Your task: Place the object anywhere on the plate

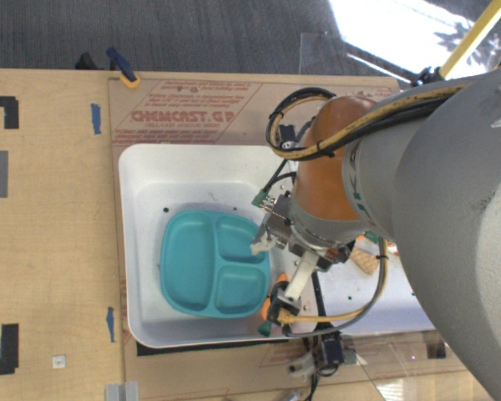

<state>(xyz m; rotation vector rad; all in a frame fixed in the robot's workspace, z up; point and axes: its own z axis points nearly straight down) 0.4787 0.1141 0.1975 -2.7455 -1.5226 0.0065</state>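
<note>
Hovering with the gripper (265, 239) over the right rim of the blue-green plate (202, 261) in the left bin (142, 224). Cannot tell whether clamped on anything or loose, with the big wrist (317, 220) in the way. Nothing on the plate yet. Probably after the small tan piece (366, 262), lying in the right bin (392, 307) just beside the wrist, well off the plate. Could let go with nothing held, if never picked up. Could drop it on the rim and see it roll into the bin. Could also bump the plate and push it away
</note>
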